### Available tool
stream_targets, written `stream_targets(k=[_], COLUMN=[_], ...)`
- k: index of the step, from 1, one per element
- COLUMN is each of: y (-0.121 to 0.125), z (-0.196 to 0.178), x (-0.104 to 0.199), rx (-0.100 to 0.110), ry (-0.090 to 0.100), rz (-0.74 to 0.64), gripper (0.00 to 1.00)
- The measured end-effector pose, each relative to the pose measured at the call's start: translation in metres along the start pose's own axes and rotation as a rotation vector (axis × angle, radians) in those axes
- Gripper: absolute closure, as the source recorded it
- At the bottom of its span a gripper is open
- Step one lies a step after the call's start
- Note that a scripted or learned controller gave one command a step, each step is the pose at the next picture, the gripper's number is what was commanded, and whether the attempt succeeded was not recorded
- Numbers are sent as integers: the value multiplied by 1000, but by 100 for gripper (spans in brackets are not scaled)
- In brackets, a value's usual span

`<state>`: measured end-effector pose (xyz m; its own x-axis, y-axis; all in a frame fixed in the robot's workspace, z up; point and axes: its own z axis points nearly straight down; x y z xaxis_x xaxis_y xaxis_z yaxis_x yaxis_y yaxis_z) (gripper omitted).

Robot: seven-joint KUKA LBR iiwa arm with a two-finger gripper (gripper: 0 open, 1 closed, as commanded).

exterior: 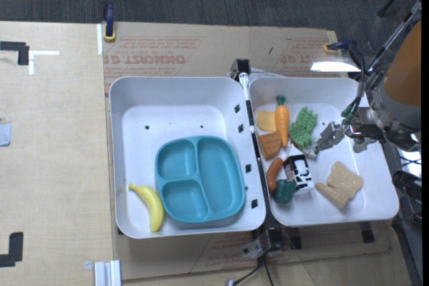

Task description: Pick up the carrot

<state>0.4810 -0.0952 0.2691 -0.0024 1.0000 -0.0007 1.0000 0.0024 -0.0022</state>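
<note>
We see the smooth, tapered orange plastic carrot (282,121) left of the metal pincer (326,140), beyond a bumpy green lettuce piece (303,126); its grip state we cannot tell.

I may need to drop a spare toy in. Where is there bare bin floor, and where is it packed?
Free: the left bin's floor above the teal plate, and the right bin's far-right floor beside the bread. Crowded: the right bin's left side, around the carrot, greens and the hand.
</note>
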Motion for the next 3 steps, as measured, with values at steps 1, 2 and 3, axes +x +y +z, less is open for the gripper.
stream_targets(k=[1, 2, 3], y=[95, 118, 178], z=[79, 144, 170], x=[34, -1, -11], rx=[1, 3, -15], ry=[-1, 0, 0], rz=[94, 95, 485], gripper=[0, 0, 0])
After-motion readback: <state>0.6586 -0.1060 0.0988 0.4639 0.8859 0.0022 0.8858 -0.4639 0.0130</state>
